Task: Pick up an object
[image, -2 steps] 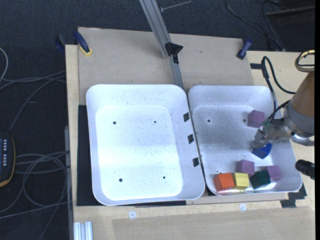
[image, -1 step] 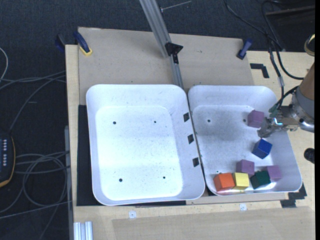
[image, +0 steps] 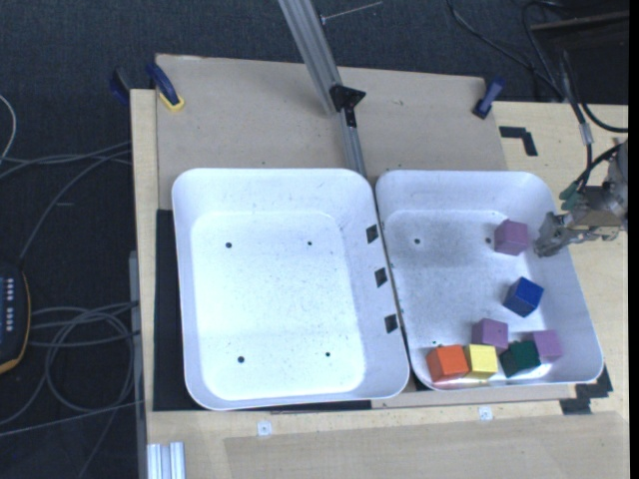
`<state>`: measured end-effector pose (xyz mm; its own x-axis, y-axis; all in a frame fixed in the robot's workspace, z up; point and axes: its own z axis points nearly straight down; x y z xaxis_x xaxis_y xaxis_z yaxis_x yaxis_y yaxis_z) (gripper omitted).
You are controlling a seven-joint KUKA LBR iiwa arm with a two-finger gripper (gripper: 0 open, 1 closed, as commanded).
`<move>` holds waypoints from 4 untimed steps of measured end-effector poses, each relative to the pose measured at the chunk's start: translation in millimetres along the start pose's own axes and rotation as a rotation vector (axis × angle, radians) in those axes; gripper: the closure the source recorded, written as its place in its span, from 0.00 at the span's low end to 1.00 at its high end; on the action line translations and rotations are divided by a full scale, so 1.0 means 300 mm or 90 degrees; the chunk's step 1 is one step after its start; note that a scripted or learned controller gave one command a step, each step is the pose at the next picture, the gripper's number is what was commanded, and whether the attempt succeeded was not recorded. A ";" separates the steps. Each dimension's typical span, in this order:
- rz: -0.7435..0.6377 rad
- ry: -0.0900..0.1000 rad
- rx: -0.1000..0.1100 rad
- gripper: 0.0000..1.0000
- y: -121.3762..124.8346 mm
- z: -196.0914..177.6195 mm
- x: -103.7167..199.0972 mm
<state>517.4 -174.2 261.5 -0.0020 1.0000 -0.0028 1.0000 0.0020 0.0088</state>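
Hand (image: 551,239) at right edge of frame, just over right bin's (image: 439,193) far rim, tips beside purple cube (image: 511,236); open or closed: can't tell, nothing seen held. Best target prob. that cube: alone, upper right of bin, well apart from blue cube (image: 523,295) and 5 blocks crowded at bottom. Centre over it, drop straight, avoid rim.

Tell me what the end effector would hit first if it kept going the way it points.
Probably the purple cube: the end effector points left into the right bin, with that cube just ahead. Depth is unclear, so it might pass above.
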 end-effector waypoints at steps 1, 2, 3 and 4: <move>-0.003 0.002 0.003 1.00 0.041 -0.021 0.164; -0.004 0.003 0.004 1.00 0.084 -0.031 0.346; -0.004 0.003 0.004 1.00 0.102 -0.037 0.541; -0.002 0.002 0.004 1.00 0.118 -0.029 0.697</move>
<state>552.3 34.9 269.9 -0.0057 1.0000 0.0009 1.0000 0.0057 0.0021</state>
